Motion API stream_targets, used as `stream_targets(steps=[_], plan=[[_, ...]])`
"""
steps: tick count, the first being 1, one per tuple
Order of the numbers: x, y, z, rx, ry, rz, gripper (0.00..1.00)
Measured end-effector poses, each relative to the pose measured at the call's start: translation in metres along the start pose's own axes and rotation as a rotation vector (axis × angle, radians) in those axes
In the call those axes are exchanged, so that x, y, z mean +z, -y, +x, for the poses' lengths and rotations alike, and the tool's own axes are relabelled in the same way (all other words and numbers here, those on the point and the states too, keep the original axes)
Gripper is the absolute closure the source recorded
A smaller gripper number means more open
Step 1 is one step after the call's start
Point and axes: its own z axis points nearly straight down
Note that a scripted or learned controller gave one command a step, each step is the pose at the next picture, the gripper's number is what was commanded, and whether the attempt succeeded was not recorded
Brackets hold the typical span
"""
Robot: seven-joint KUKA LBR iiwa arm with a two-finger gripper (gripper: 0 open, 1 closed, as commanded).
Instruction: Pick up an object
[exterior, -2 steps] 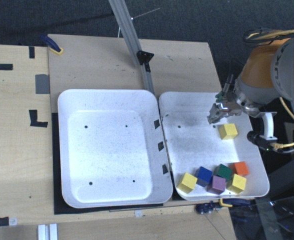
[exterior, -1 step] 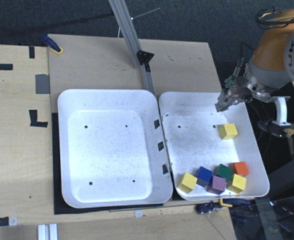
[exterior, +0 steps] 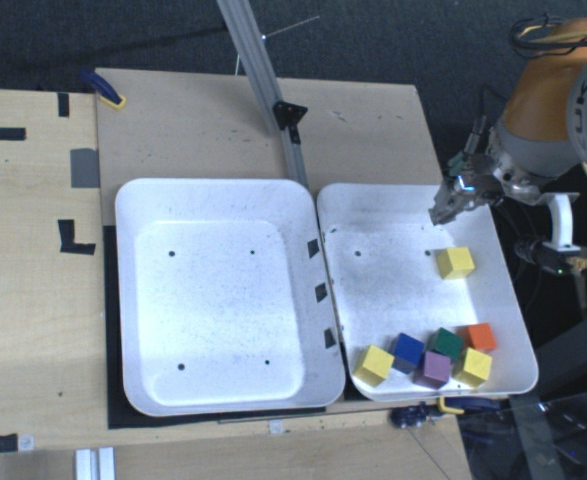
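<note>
yellow cube alone near gripper, gripper state unclear, other cubes clustered well apart

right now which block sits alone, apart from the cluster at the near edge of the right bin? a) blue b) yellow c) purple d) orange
b: a lone yellow block lies in the right bin just below the hand, while the blue block, purple block and orange block crowd together along the near edge.
</note>
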Motion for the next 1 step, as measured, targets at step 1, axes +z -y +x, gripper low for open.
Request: stream_targets(steps=[1], plan=[[0.0087,0.0081,0.0585,-0.005,-0.002,0.001,1.00]])
